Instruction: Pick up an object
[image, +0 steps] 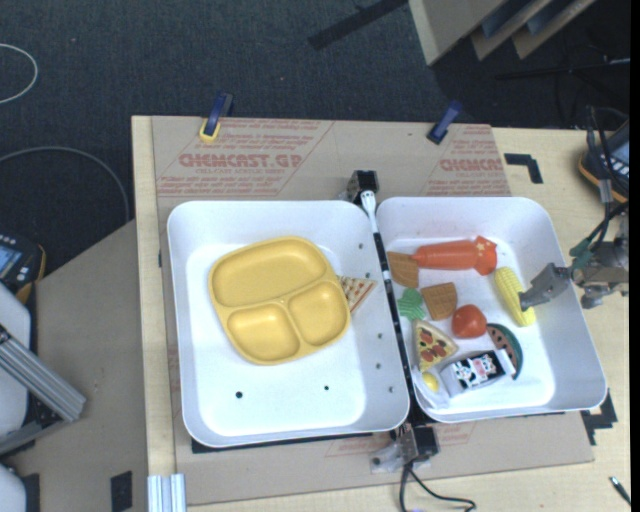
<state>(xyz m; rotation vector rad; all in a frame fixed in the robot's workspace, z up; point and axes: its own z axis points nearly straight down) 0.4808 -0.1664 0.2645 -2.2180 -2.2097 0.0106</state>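
Observation:
The right bin (572, 372) holds several toy foods: an orange-red carrot (455, 255), a yellow corn cob (513, 294), a red tomato (469, 321), a brown toast piece (439, 300), a green piece (411, 303), a pizza slice (433, 343), a black-and-white carton (474, 371) and a watermelon slice (506, 345). My gripper (548, 286) reaches in over the right bin's right side, just right of the corn cob. Nothing shows in its grasp.
The left bin (290, 405) carries a yellow divided plate (278, 298), with a small pizza wedge (356, 291) by its right rim. A black divider clip (365, 186) sits between the bins at the back. Cables hang at the far right.

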